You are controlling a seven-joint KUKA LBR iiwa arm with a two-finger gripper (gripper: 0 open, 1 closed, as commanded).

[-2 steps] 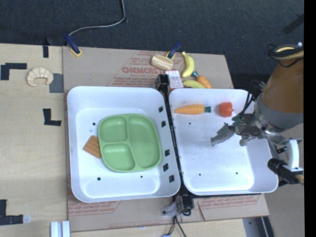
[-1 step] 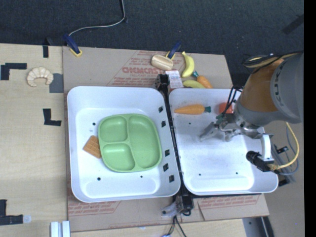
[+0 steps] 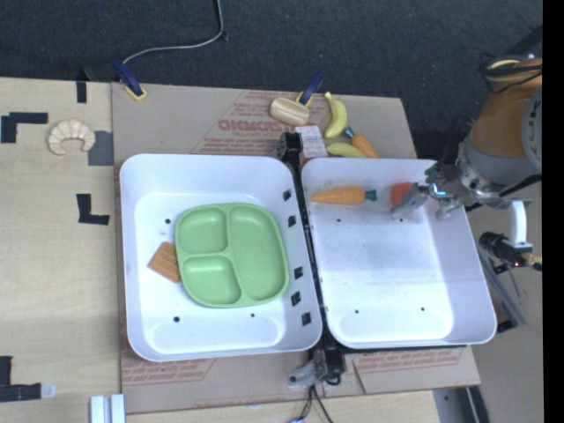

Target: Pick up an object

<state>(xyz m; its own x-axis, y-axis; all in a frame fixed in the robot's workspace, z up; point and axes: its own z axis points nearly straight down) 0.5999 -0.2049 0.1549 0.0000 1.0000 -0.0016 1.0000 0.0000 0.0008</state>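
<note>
Currently, left to right.
Left bin (image 3: 141, 236): green divided plate (image 3: 233, 255), orange wedge beside it.
Right bin (image 3: 458, 307): toy carrot (image 3: 339, 196) near back wall; small red object (image 3: 402, 190) next to gripper (image 3: 412, 203).
Gripper: opening cannot be judged.
Advice: centre over red object, descend straight.

So my grey arm with the orange band (image 3: 504, 117) is coming in from the right side, wrist bent down and pointing left. My two-finger metal end effector (image 3: 414, 198) sits low at the tip, tilted leftward. Honestly can't make out the tip well from this angle, it's too small and blurry.
</note>
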